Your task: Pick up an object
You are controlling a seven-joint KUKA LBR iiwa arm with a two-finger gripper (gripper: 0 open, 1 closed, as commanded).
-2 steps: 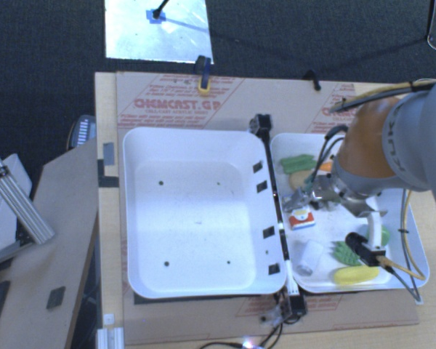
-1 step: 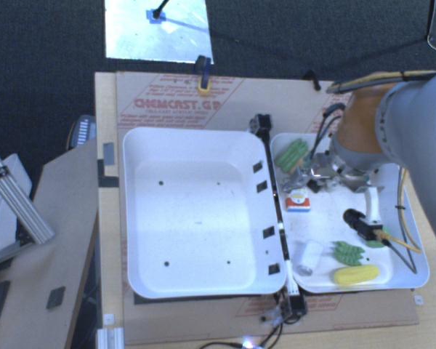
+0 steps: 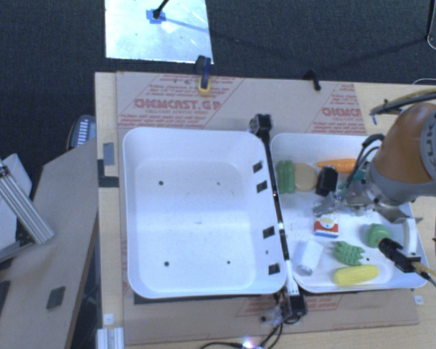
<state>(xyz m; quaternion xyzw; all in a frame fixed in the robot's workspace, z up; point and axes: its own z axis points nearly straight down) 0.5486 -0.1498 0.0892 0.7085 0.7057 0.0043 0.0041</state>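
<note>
Slanted overhead view of both bins (image 3: 196, 140)

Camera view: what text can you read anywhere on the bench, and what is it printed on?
"CHEMCAST GP", red, on the left of the brown protective sheet under the bins.
"CHEMCAST", red, on the same sheet at the right; the rest is cut off.
Small red and white box in the right bin: print too small.

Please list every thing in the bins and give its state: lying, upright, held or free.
gripper: low in the right bin, above the small red and white box.
yellow corn toy: lying flat, free.
green ridged toy: lying, free.
white block: lying, tilted, free.
orange carrot toy: lying by the far wall, free.
tan round piece: lying, free.
</note>
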